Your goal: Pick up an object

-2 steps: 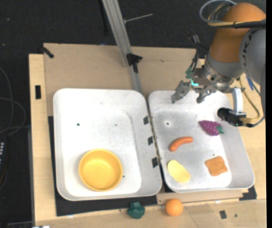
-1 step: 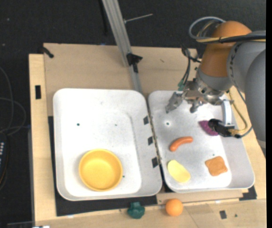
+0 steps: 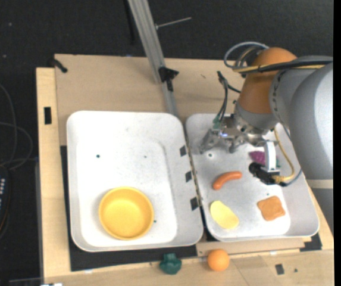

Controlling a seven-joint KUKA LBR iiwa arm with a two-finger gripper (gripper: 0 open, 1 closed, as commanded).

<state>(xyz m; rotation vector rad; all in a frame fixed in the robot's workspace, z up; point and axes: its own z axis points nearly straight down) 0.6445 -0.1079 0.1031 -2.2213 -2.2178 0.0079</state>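
the desk (image 3: 110,88) bears 2 white bins. the jaws (image 3: 218,140) hang over the right bin (image 3: 295,219), spread open and holding nothing, above the orange sausage (image 3: 226,179).

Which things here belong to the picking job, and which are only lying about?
For the job, right bin:
- claw
- orange sausage-shaped toy
- pale yellow oval piece
- orange-brown square piece

Lying about:
- yellow round bowl, left bin
- orange ball and dark green small object, on the bench

from here i get even, fairly bright overhead light; both white bins (image 3: 128,136) look washed out and nearly shadowless. the floor around the bench (image 3: 99,82) falls to black. the whole picture is soft and slightly grainy.
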